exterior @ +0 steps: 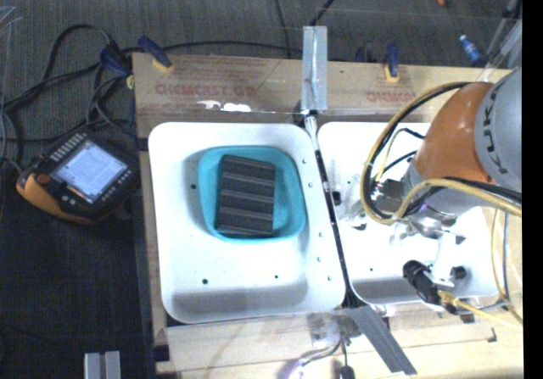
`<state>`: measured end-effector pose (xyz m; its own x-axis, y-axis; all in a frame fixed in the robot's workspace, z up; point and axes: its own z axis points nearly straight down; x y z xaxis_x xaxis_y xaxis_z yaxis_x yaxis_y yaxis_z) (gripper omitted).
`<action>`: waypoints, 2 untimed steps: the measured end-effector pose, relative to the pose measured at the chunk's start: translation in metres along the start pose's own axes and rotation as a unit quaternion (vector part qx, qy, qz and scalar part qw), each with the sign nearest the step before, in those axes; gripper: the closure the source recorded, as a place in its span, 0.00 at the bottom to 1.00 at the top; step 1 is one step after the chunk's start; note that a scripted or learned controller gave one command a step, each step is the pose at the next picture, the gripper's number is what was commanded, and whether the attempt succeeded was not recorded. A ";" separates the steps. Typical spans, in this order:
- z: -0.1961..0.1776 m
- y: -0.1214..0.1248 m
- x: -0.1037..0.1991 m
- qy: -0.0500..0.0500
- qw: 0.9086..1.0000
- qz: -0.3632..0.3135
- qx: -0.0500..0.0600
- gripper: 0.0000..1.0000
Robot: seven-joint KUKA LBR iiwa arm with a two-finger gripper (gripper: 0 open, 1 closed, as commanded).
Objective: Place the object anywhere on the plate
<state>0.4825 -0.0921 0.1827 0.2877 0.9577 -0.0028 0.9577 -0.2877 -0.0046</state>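
Note:
A dark grey ribbed block [247,194] lies flat on the teal plate [291,199], which sits in the left white bin [178,275]. The block covers most of the plate's middle. My gripper [422,226] hangs over the right white bin [365,267], well to the right of the plate and apart from the block. The arm's grey and orange body hides much of the gripper from above.
A raised divider [327,199] runs between the two bins. The arm's orange band [458,136] and yellow cables [377,191] spread over the right bin. A teach pendant [81,175] lies on the floor at the left, off the bench.

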 end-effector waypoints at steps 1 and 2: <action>-0.071 0.019 -0.060 0.000 0.999 -0.050 -0.001 0.00; -0.022 0.030 -0.098 0.000 0.999 -0.043 -0.001 0.00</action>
<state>0.4830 -0.1946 0.2048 0.2043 0.9789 -0.0021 0.9789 -0.2043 -0.0033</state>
